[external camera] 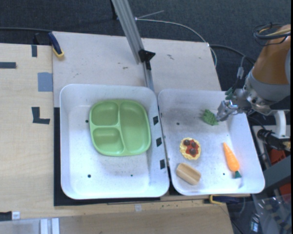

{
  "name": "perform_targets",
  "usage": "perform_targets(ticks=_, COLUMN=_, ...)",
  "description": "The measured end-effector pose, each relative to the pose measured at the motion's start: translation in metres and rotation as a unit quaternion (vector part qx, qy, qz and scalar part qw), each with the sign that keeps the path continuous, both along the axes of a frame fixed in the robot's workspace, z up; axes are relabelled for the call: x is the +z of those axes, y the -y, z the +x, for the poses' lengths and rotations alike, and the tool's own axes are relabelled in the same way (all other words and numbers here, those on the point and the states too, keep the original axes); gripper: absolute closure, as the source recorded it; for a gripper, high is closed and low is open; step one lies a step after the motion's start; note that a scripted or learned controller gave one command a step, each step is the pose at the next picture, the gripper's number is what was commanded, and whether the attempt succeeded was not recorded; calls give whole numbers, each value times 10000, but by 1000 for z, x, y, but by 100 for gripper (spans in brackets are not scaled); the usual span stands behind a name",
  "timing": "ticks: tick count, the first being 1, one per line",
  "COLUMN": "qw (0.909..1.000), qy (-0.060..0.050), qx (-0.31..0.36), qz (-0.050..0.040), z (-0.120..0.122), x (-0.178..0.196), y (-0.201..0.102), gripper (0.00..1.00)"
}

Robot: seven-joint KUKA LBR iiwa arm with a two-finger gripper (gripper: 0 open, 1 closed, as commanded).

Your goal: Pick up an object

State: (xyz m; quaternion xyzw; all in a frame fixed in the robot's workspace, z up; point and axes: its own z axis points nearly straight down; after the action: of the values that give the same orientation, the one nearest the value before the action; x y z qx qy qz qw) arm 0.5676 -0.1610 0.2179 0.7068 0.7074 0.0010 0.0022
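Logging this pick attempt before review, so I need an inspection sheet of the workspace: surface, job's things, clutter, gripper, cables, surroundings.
Surface: two shallow white bins side by side, left bin and right bin, on a pale bench.
Job's things: in the right bin, a small green leafy toy, a round tart with red berries, a tan bread roll and an orange carrot. In the left bin, a green divided plate.
Clutter: nothing seen.
Gripper: two-finger gripper beside the leafy toy; grasp cannot be told.
Cables: thin white cable behind the bins.
Surroundings: slanted metal rail; blue and yellow clamp.
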Motion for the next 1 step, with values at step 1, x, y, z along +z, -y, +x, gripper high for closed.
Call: perform_targets(ticks=1, qw=10000, qy=-11, qx=2, qz=6, z=1, x=24, y=0, gripper=100)
